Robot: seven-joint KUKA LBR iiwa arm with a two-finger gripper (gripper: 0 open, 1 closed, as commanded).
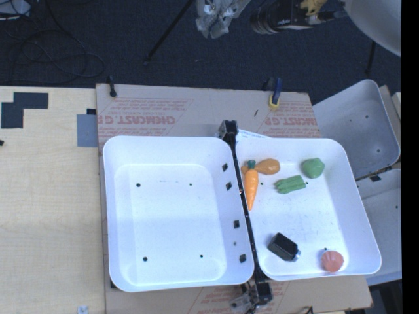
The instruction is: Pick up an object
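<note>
The right bin (353, 195) holds several small objects. An orange carrot (251, 188) lies along its left wall, with an orange oblong piece (268, 167) touching its top. A green lump (313, 167) sits at the back right and a green pod-like piece (290, 185) lies just left of it. A black block (283, 246) rests near the front, and a pink ball (332, 261) is in the front right corner. My gripper (219, 10) hangs at the top of the camera view, well away from both bins, holding nothing that I can see.
The left bin (114, 175) adjoins the right one along a black divider with clips (237, 195). Both rest on a cardboard sheet (163, 113) on a pale wooden bench. A grey panel (366, 123) stands to the right.
</note>
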